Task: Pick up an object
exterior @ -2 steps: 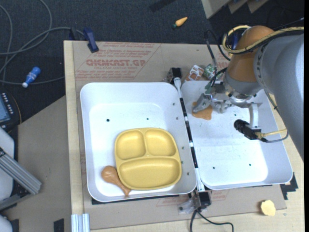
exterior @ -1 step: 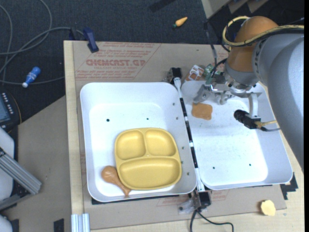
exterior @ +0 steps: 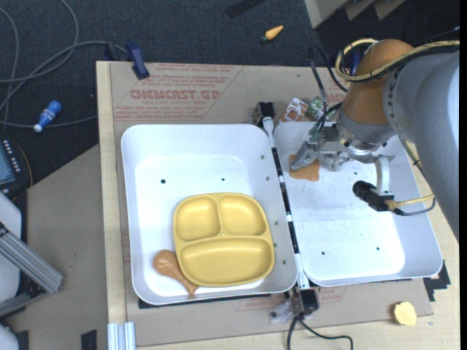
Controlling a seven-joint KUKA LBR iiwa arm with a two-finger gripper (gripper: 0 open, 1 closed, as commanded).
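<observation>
Reaching in from the right, the robot's hand (exterior: 319, 152) hangs low over the far left corner of the right bin (exterior: 408, 265); whether it is apart or together cannot be told. An orange-brown piece (exterior: 306, 170) lies on the bin floor at the hand's near side, partly overlapped by it; contact cannot be confirmed. The piece sits close to the rim shared with the left bin (exterior: 146, 159), its long axis running roughly left to right; which end leads is too blurred to tell. A yellow divided plate (exterior: 222, 239) lies in the left bin, a tan spoon-shaped thing (exterior: 169, 262) against its near left edge. A small yellow lump (exterior: 403, 313) rests on the worktop (exterior: 190, 93) beside the right bin's near corner.
</observation>
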